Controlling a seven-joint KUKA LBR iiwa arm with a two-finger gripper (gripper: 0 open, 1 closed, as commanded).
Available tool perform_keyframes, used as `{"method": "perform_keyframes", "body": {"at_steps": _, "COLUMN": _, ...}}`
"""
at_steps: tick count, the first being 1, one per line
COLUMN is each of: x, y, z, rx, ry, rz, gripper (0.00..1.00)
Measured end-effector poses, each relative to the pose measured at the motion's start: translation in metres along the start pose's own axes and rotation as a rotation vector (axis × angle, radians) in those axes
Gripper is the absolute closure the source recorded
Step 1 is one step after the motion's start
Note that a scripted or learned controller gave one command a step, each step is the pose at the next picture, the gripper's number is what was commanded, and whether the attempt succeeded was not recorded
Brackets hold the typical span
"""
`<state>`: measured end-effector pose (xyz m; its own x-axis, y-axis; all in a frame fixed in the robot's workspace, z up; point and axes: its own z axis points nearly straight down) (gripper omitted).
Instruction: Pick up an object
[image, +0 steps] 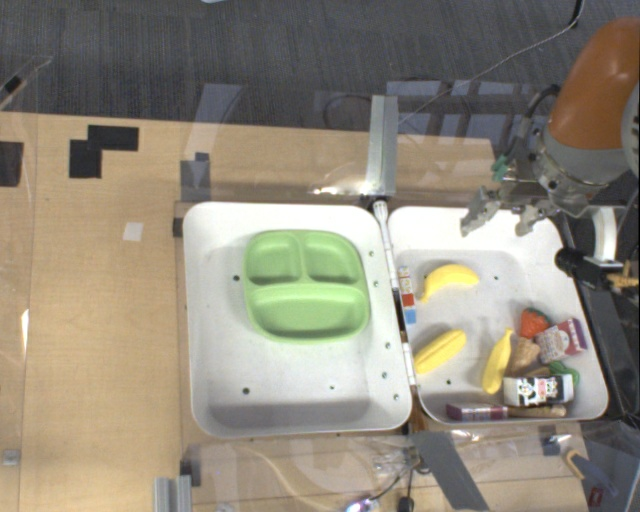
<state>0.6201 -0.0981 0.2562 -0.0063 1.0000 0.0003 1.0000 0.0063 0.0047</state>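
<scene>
My gripper (503, 216) hangs open above the far edge of the right bin (500, 250), its two fingers spread and nothing between them. Below it, a yellow banana (449, 279) lies in the bin's upper middle. A second yellow piece (440, 351) lies near the bin's centre, and a third (496, 362) stands more upright to its right. A heap of small packages (546, 340) sits at the right side, with a black and white carton (535, 391) and a dark marker (480, 411) near the front wall.
The left bin (215, 300) holds a green divided plate (305, 284). A metal post (383, 140) stands between the bins at the back. The arm's orange band (598, 85) rises at the upper right. Wooden bench surrounds the bins.
</scene>
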Motion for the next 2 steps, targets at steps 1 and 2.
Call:
{"method": "perform_keyframes", "body": {"at_steps": 1, "x": 0.011, "y": -0.014, "z": 0.144, "rx": 0.002, "ry": 0.000, "rz": -0.011, "gripper": 0.00}}
{"method": "perform_keyframes", "body": {"at_steps": 2, "x": 0.009, "y": -0.033, "z": 0.165, "rx": -0.010, "ry": 0.000, "rz": -0.035, "gripper": 0.00}}
